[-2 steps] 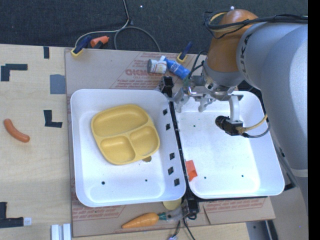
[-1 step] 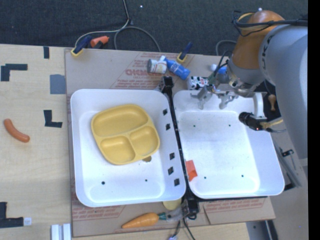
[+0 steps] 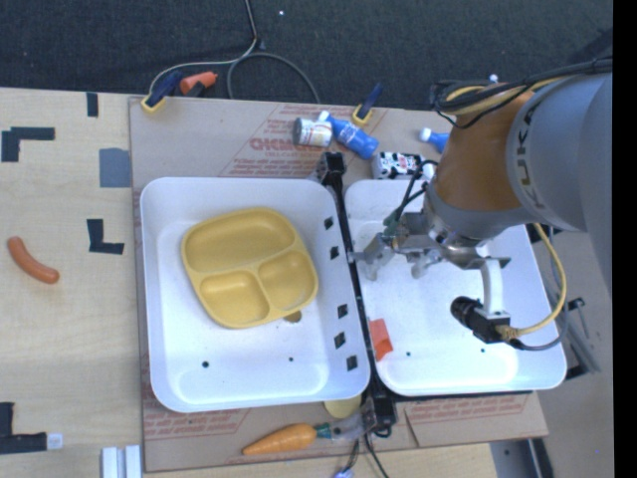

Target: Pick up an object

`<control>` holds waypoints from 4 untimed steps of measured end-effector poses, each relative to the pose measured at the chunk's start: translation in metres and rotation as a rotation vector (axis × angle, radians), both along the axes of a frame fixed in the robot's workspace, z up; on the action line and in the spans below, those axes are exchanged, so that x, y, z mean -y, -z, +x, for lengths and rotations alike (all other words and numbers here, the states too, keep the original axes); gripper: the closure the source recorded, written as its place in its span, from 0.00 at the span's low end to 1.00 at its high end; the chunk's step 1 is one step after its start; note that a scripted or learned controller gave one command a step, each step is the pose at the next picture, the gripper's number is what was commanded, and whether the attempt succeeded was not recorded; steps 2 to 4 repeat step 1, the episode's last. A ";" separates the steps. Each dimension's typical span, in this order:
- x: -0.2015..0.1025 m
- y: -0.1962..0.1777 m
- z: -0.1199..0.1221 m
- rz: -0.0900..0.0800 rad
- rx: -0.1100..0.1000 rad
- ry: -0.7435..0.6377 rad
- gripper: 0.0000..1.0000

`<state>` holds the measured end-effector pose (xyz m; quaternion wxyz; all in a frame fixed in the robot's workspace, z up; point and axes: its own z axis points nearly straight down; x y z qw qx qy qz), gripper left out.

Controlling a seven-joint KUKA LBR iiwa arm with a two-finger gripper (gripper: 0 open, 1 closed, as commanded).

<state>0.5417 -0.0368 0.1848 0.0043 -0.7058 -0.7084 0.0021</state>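
A yellow divided plate (image 3: 249, 265) lies tilted in the left bin (image 3: 169, 366). A small brown bit (image 3: 292, 317) peeks out from under its near edge. My gripper (image 3: 401, 257) hangs over the left part of the right bin (image 3: 468, 378), just right of the divider between the bins. Its two grey fingers (image 3: 371, 255) stand spread apart, open, with nothing seen between them. The grey and orange arm covers the far right part of that bin.
A small red tag (image 3: 380, 339) sits on the divider. Outside the bins lie a toy carrot (image 3: 284, 438) at the front, a sausage (image 3: 33, 260) far left, a white and blue bottle (image 3: 336, 132) and a clamp (image 3: 179, 85) at the back.
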 end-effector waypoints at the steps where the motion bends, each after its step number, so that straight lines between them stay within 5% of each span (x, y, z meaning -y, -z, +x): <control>1: 0.099 0.040 0.050 -0.007 0.009 0.009 0.00; 4: 0.099 0.040 0.050 -0.007 0.009 0.009 0.00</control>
